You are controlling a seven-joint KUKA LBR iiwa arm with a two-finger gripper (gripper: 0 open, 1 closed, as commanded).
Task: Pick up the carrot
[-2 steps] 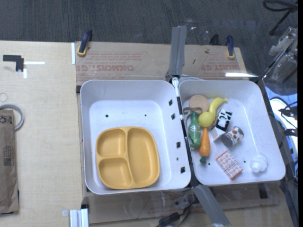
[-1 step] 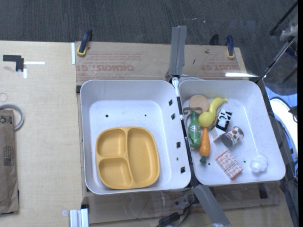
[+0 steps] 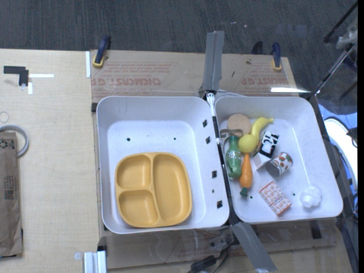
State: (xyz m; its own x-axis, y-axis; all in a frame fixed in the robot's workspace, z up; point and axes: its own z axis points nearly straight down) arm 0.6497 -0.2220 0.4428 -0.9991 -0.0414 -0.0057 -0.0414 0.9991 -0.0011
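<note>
The carrot (image 3: 245,173) is lying in the right bin (image 3: 324,152), near that bin's left wall, in the right half of the frame. Its long axis is running almost straight up and down the frame, with the green leafy end pointing toward the bottom edge and the orange tip pointing up. It is touching a green bottle (image 3: 233,156) on its left, and a yellow banana (image 3: 254,135) is sitting just above it. A yellow 3-compartment plate (image 3: 152,189) is resting in the left bin (image 3: 114,124).

orange carrot (image 3: 245,172), yellow tray (image 3: 152,189), white bins (image 3: 108,152)
</note>
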